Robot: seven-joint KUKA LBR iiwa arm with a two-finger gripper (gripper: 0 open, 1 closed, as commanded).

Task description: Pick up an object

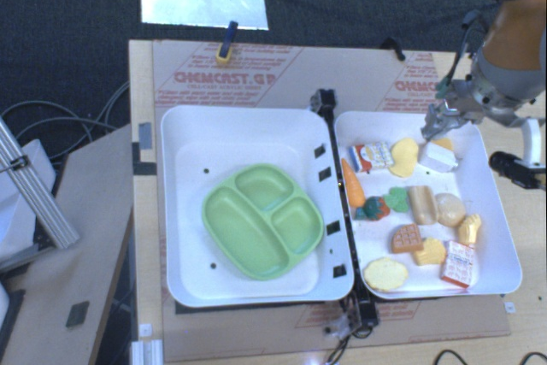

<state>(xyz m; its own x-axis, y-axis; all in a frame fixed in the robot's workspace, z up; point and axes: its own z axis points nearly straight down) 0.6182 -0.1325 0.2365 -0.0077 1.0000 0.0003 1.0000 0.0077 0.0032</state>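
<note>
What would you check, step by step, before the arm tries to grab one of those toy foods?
1. Gripper is over the right bin: ok, at its far edge.
2. Gripper open or shut: cannot tell.
3. A target lies close by: ok, the white block and yellow piece sit just below the gripper.
4. The target stands apart from its neighbours: not ok, the two touch.
5. Green divided tray is out of the way: ok, it lies in the left bin.

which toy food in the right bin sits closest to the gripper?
The white wedge at the right bin's far edge, just below the gripper. The yellow piece beside it is slightly farther.
</note>
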